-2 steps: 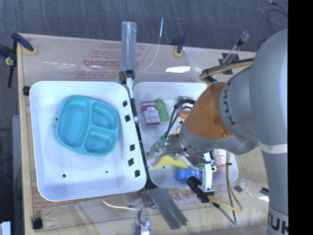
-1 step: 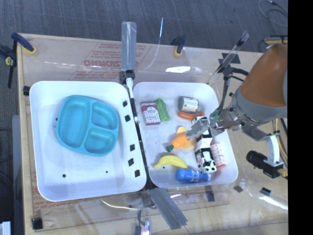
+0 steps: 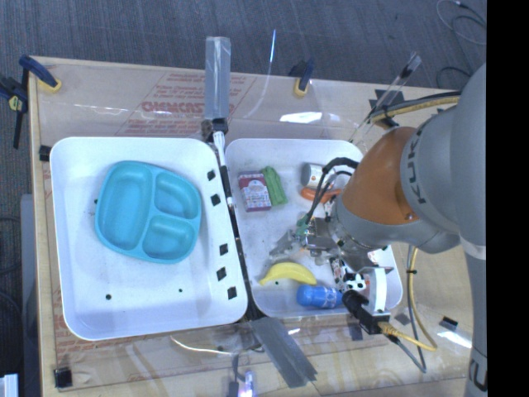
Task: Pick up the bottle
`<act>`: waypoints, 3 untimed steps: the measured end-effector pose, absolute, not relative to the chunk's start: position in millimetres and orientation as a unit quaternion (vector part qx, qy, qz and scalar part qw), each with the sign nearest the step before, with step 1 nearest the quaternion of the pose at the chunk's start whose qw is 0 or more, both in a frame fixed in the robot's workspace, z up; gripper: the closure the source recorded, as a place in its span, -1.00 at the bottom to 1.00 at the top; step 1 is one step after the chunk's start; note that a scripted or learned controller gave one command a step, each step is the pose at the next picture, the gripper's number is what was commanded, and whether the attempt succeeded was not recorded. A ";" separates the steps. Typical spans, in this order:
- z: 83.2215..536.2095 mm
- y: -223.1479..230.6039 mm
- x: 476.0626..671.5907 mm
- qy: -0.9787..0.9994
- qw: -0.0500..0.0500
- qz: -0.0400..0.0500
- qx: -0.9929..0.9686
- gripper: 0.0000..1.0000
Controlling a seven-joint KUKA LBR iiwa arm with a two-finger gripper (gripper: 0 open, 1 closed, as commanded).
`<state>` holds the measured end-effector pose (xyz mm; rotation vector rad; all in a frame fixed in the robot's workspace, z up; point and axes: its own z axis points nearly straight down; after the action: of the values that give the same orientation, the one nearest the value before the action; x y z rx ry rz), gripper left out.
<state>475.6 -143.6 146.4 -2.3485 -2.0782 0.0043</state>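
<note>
The jaws (image 3: 318, 240) hang low in the right bin (image 3: 248, 160); whether they are wide or narrow, I cannot tell. The blue bottle (image 3: 317, 296) lies just below them, beside a banana (image 3: 286, 273). "KUKA" on the arm (image 3: 430, 188) is partly readable.
</note>
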 end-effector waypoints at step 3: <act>238.0 -135.2 477.4 -0.789 0.000 0.000 -0.614 -1.00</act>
<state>477.4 -135.2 238.0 -1.9286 -2.4807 -0.0001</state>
